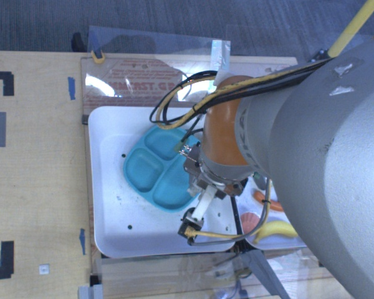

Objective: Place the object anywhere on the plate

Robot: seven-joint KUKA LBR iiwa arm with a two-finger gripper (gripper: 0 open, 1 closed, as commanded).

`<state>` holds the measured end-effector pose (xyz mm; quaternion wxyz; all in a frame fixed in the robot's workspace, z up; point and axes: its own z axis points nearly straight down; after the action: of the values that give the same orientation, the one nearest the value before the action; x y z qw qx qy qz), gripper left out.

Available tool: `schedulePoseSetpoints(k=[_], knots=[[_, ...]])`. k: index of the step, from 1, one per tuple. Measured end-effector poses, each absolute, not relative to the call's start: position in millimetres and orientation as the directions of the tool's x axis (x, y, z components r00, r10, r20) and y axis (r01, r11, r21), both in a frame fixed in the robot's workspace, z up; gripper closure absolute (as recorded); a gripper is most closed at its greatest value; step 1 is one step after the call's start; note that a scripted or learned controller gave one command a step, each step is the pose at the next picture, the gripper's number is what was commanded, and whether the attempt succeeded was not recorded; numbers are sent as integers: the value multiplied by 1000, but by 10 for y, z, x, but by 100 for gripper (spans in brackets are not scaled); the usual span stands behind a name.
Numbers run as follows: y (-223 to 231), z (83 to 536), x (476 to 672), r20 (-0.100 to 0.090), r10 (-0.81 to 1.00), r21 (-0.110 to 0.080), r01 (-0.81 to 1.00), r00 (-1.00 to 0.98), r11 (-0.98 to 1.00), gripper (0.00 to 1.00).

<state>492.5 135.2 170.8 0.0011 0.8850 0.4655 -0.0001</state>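
Note:
A blue plate (154, 167) with three compartments lies in the left white bin (106, 185), toward its middle. My gripper (201, 174) hangs over the plate's right edge, seen from above and mostly covered by the orange-banded wrist. The big grey arm hides the plate's right rim. I see nothing lying on the visible compartments of the plate.
In the right bin, past the divider (235, 220), a yellow banana (275, 230), an orange carrot-like piece (265, 201) and a pinkish item (250, 220) peek out from under the arm. Clear plastic sheeting (149, 73) lies behind the bins.

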Motion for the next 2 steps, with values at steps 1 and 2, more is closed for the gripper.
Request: schedulePoseSetpoints(k=[1,2], knots=[[1351,1704,4924,-2,824,2,824,567,-567,0],[826,2793,4800,1,402,1,402,916,-916,0]])
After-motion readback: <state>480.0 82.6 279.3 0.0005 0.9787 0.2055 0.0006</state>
